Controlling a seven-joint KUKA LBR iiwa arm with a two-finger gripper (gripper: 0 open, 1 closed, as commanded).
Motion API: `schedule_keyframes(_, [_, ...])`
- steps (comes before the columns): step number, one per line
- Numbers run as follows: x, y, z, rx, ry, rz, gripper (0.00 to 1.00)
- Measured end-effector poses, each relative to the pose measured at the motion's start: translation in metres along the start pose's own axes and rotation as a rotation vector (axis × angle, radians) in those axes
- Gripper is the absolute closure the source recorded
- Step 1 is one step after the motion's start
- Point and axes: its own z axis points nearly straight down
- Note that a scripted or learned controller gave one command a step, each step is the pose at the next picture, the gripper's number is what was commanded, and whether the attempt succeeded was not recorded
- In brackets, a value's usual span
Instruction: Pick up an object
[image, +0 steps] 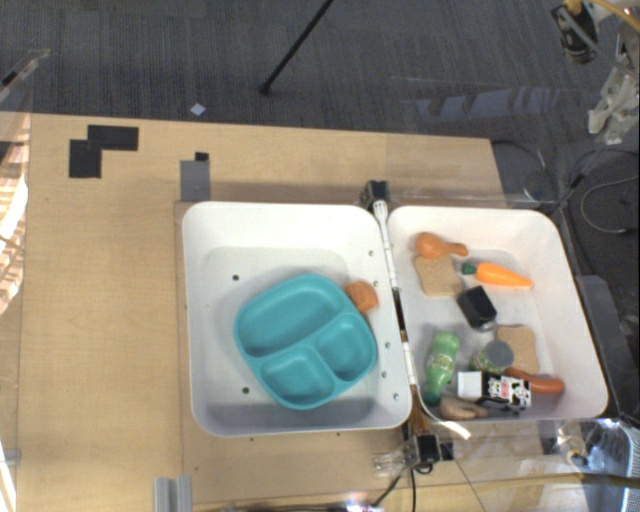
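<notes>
Apparently nothing is picked yet: right of the teal divided plastic plate (305, 341), toy foods crowd the neighbouring shallow white bin (560, 260); gripper state, cannot tell.

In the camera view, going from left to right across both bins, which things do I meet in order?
Teal divided plate → small orange piece beside its rim → green bottle → black block → toy carrot.
</notes>
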Motion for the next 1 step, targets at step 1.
schedule_keyframes(1, [-0.0016, -0.0195, -0.0401, -0.003, 0.005, 0.002, 1.00])
